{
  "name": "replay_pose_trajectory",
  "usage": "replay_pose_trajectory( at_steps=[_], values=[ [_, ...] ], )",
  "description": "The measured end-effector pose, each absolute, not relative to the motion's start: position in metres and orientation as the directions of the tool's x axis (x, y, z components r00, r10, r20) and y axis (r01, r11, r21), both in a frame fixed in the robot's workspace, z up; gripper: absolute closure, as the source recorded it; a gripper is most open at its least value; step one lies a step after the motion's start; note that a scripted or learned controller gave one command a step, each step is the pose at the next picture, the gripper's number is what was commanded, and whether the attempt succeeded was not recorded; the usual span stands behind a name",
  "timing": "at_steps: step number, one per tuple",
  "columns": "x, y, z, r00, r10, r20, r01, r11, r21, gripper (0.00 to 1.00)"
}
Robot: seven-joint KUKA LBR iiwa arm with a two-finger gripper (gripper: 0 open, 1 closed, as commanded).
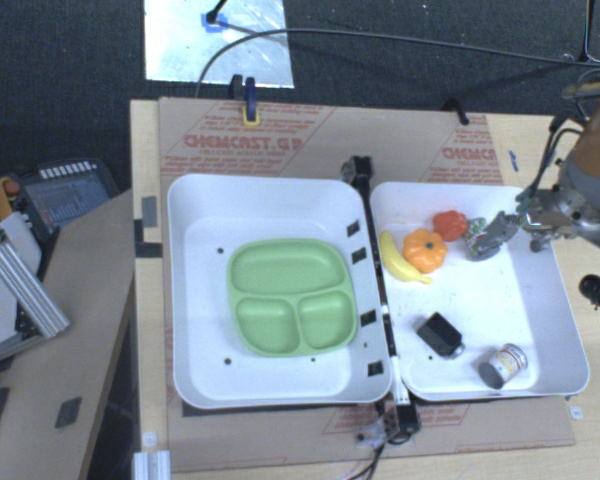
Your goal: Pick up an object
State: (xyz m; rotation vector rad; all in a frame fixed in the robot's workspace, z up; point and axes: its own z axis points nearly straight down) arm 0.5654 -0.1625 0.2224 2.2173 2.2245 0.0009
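Grey pincer [488,238] hovers low in the right bin [550,298], just right of the red object [451,225]; its opening cannot be told. Orange pumpkin [425,250] lies nearby.

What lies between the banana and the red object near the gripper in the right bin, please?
In the camera view, a small orange pumpkin sits between the banana and the red object, close against both.
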Motion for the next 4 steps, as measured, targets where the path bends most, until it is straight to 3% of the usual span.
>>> replay_pose_trajectory(
  at_steps=[1,3,4],
  values=[
    [0.566,-0.168,0.161,-0.001,1.000,0.001,1.000,0.001,-0.003,0.00],
    [0.569,-0.161,0.083,-0.002,1.000,0.000,1.000,0.002,-0.002,0.00],
    [0.571,-0.161,0.095,-0.002,1.000,-0.001,1.000,0.002,0.003,1.00]
  ],
)
